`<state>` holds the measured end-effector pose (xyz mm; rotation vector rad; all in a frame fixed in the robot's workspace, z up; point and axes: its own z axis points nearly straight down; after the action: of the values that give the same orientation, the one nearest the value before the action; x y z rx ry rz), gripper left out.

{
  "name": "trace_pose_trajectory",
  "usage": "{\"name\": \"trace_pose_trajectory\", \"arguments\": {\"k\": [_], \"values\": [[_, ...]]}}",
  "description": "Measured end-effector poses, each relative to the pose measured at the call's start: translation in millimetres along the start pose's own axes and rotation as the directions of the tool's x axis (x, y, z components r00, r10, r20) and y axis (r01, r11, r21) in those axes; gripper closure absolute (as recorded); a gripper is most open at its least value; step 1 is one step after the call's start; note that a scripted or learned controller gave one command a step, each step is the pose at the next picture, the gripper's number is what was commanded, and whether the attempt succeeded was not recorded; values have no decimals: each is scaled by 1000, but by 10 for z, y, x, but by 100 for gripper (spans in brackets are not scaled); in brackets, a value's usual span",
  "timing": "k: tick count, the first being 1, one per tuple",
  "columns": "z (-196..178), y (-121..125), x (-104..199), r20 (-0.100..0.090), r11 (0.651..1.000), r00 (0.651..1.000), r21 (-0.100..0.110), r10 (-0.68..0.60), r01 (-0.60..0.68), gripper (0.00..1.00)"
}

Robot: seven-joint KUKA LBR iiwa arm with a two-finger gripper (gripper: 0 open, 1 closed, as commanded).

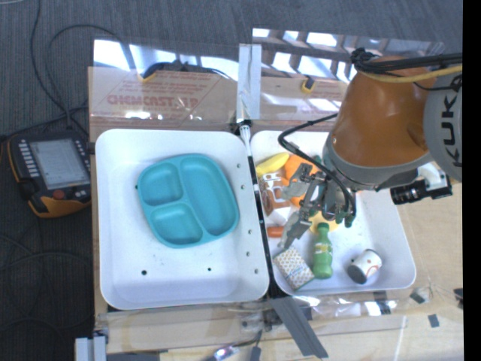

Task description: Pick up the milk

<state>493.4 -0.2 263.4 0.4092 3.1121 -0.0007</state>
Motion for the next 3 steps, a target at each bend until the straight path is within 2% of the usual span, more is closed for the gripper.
{"name": "trace_pose_trajectory", "arguments": {"k": [1, 2, 3], "values": [[800, 196, 18, -4, 975, 975, 0, -224, 224, 0], [708, 208, 13, -2, 975, 975, -3, -223, 223, 100], [-294, 71, -487, 1, 998, 998, 0, 69, -69, 100]]}}
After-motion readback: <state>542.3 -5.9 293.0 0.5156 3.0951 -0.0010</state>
